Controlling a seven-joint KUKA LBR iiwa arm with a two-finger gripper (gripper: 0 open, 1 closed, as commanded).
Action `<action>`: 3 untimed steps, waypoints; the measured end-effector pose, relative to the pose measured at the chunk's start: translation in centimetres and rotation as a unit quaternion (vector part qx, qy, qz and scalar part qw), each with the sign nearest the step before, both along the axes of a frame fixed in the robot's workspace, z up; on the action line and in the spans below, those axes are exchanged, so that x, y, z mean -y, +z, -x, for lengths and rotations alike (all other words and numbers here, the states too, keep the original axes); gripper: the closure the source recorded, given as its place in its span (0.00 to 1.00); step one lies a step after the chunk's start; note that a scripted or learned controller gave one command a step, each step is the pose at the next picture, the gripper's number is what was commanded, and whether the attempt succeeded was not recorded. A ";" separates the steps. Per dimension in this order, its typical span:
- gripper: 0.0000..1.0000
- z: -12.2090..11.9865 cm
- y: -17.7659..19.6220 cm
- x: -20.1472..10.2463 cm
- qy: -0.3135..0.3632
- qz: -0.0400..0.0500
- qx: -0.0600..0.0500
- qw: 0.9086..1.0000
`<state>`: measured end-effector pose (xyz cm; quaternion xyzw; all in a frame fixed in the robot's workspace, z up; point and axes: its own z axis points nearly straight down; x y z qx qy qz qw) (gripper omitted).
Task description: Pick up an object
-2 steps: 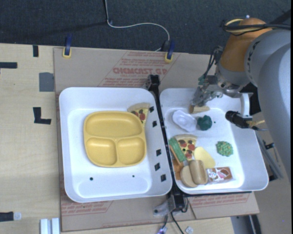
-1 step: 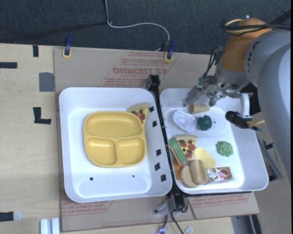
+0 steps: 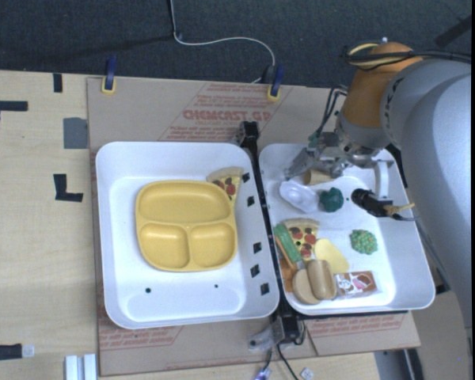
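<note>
The arm (image 3: 427,133) enters from the right and places the gripper (image 3: 321,161) low over the far part of the right bin (image 3: 416,291), near that bin's back wall. Gripper state: cannot be determined from this angle (the wrist body covers the working end). Candidate items for the pick all lie loose on the bin floors. Just in front of the gripper sits a white piece (image 3: 296,195), and beside it, to its right, a dark green piece (image 3: 331,200); whether either one touches the gripper cannot be told. Further toward the near side of the same bin: a green broccoli floret (image 3: 364,241) by the right wall, a pizza slice (image 3: 299,237) close to the dividing wall, a yellow wedge (image 3: 330,254) touching that slice, a tan bun-shaped item (image 3: 313,280) in front of both, and a small printed packet (image 3: 356,283) just beside the bun. The left bin (image 3: 115,236) contains a yellow divided plate (image 3: 187,224) lying flat near its centre, with a second pizza slice (image 3: 229,182) at the plate's far right corner, against the dividing wall.
</note>
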<state>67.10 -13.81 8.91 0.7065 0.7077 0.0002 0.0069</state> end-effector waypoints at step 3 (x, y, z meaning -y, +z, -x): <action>1.00 -0.2 2.5 0.1 0.000 0.002 0.004 1.000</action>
